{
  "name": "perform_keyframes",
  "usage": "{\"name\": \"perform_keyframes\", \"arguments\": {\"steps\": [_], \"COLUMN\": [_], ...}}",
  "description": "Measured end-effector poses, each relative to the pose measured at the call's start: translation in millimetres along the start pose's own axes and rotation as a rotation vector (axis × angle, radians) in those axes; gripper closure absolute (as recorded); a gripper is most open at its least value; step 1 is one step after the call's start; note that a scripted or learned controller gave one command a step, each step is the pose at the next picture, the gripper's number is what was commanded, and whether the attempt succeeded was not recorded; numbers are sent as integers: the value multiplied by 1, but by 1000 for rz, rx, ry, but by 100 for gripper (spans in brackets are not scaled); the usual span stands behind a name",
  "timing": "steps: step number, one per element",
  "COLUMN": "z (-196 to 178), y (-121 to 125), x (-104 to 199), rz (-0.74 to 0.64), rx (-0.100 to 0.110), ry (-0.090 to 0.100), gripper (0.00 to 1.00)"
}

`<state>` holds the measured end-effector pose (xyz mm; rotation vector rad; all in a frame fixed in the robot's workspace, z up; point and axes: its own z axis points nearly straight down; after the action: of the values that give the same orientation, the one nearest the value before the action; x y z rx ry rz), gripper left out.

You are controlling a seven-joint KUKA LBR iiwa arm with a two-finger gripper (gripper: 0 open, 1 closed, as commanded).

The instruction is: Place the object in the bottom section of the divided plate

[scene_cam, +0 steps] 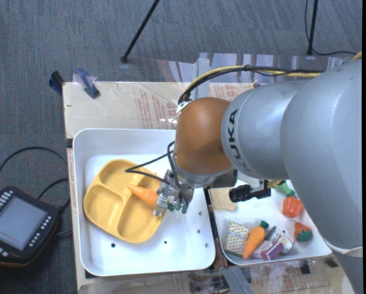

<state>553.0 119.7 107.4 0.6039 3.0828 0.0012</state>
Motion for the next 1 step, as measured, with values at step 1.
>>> {"name": "perform_keyframes", "arguments": {"steps": [1], "z": [5], "y": [46], "x": [-75], "rz": [60], "rx": [-7], "ry": [-24], "gripper": [100]}}
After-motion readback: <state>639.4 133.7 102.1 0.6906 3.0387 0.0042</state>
